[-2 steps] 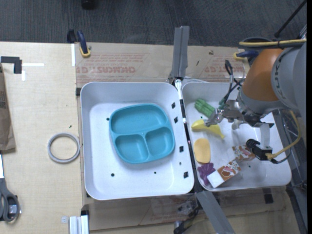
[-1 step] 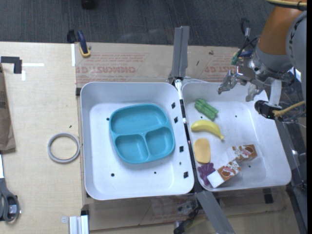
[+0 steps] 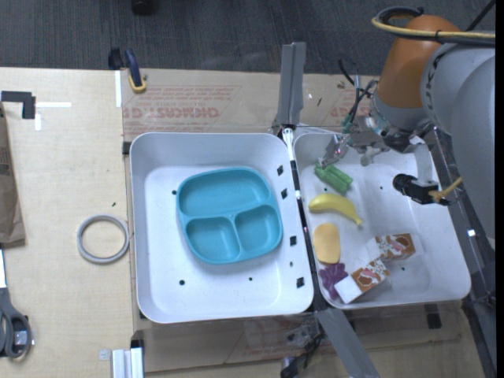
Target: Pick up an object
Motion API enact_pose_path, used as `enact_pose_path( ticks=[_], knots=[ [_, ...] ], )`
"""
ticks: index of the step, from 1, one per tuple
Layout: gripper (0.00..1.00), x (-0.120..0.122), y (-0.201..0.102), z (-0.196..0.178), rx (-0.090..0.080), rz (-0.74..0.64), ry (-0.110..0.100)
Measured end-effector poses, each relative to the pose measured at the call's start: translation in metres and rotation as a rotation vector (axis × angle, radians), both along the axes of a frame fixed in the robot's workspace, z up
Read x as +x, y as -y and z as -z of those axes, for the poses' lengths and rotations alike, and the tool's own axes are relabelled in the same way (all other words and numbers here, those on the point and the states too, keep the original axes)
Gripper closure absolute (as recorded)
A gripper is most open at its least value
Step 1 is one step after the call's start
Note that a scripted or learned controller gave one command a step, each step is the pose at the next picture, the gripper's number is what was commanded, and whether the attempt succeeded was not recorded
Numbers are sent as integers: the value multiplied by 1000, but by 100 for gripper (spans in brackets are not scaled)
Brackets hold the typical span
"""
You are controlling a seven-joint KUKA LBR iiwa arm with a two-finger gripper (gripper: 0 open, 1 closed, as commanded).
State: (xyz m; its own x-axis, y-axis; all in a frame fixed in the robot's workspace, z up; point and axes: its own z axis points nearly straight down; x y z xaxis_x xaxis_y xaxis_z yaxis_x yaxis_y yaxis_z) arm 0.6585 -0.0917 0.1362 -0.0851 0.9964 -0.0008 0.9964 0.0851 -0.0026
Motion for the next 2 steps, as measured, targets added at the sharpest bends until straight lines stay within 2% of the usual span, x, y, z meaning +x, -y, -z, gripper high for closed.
enact_pose_path(
  ticks=[1, 2],
  knots=[
    [0, -21, -1, -56, -1, -86, 3],
    [0, -8, 12, 44, 0, -296, 3]
  ],
)
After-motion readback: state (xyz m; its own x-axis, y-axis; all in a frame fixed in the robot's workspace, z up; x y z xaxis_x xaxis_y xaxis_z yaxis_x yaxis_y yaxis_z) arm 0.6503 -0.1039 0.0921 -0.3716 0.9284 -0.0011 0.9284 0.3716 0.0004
